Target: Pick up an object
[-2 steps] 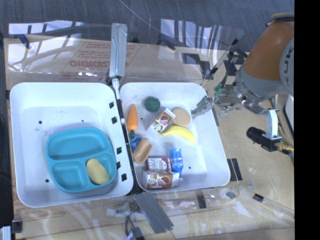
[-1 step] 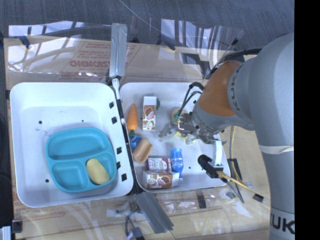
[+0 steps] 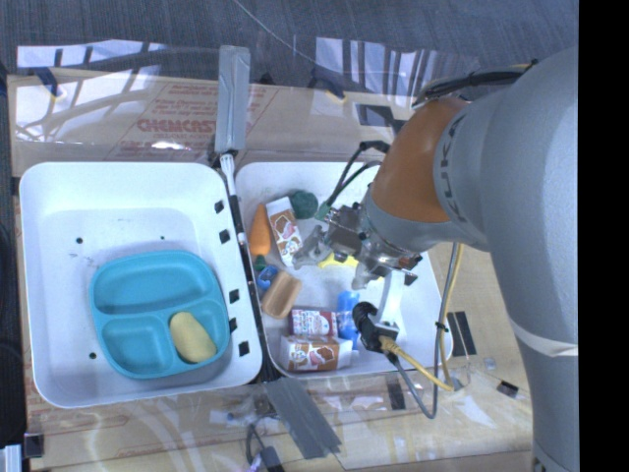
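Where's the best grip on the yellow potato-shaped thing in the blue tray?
Judging from this view, grip the yellow object across its short axis, coming straight down. It lies flat and alone in the blue tray's lower-right compartment, its long axis running up-left to down-right. The compartment walls sit close, so keep the fingers crosswise to that axis.

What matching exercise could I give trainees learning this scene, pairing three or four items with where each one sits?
Things:
1. yellow potato-shaped item
2. orange carrot-like item
3. dark green item
4. turquoise divided tray

Places:
A. right bin, against its left wall
B. left bin, on the floor
C. a lower compartment of the tray
D. right bin, near its far wall

Pairs: 1-C, 2-A, 3-D, 4-B
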You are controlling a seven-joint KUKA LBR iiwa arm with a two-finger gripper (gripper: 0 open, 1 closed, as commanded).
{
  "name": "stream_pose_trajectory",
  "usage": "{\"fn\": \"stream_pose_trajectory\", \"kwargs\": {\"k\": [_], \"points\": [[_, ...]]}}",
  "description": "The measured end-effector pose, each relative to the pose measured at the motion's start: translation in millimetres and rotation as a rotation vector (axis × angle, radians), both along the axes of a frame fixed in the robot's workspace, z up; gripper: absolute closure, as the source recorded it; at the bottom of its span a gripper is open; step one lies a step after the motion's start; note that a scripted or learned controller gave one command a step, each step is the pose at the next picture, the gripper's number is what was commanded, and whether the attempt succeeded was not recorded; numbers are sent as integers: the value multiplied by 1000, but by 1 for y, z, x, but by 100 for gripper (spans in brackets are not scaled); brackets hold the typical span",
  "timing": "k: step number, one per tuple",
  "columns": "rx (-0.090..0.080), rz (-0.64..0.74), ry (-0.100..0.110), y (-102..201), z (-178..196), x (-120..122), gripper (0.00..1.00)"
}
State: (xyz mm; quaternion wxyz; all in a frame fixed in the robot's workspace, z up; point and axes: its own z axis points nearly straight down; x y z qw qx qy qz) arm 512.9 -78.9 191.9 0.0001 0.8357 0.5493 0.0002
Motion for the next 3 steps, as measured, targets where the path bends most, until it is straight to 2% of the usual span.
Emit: {"fn": "stream_pose_trajectory", "kwargs": {"k": [1,2,3], "points": [[0,128,7,-54,-61,104,0],[-13,426,-15,-64,-88,125,0],[-2,654,0,-128,-58,70,0]]}}
